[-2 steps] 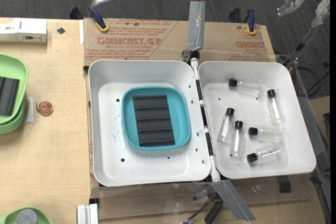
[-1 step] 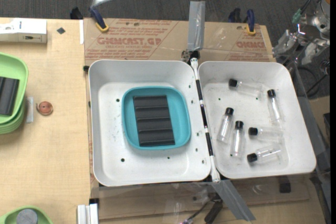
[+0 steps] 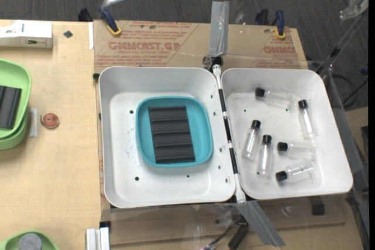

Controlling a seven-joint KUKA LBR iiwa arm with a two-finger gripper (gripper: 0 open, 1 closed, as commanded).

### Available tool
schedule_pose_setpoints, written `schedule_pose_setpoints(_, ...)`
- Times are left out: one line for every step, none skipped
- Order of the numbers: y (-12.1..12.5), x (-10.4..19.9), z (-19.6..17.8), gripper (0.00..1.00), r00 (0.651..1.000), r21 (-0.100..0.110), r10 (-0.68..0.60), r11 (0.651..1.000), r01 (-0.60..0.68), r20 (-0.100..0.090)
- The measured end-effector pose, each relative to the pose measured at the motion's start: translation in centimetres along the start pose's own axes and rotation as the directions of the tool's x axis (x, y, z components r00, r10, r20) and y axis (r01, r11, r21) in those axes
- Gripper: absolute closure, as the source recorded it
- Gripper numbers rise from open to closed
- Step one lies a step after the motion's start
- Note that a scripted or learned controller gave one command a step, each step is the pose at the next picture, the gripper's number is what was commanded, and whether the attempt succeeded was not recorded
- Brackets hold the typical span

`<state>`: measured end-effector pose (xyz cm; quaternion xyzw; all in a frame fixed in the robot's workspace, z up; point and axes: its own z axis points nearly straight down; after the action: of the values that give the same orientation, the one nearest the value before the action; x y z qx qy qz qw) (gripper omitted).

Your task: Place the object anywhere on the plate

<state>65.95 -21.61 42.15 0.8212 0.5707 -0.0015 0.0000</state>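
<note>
— Teal, was it, the dish in front of you?

— Yes. From the camera above the bench, a teal plastic plate with rounded corners [image 3: 143,126] lay in the middle of the left shallow white bin [image 3: 117,178]. A black ribbed rectangular block [image 3: 170,134] rested flat on it, inside the rim.

— And the other bin?

— The right shallow white bin [image 3: 331,96] touched the left one along their shared edge. Six clear little vials with black caps lay scattered on its floor: one near the back [image 3: 266,94], one by the right wall [image 3: 304,117], two side by side near the left wall [image 3: 252,136] [image 3: 265,154], one in the middle [image 3: 290,148] and one at the front [image 3: 293,173]. All lay on their sides, well apart from the plate.

— Your gripper: clenched, released, holding something?

— I could not tell.

— Anything around the bins?

— A brown printed cardboard sheet [image 3: 152,44] sat behind them, pinned by blue-and-yellow clamps [image 3: 109,21]. On the wooden bench to the left stood a light green tray [image 3: 17,76] and a small orange disc [image 3: 50,120].
</note>
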Motion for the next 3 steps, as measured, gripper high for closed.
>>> schedule_pose_setpoints(0.0, 0.01, 0.02, 0.0, 1.0, 0.0, 0.0, 1.0, 0.0, 0.0)
schedule_pose_setpoints(0.0, 0.01, 0.02, 0.0, 1.0, 0.0, 0.0, 1.0, 0.0, 0.0)
schedule_pose_setpoints(0.0, 0.01, 0.02, 0.0, 1.0, 0.0, 0.0, 1.0, 0.0, 0.0)
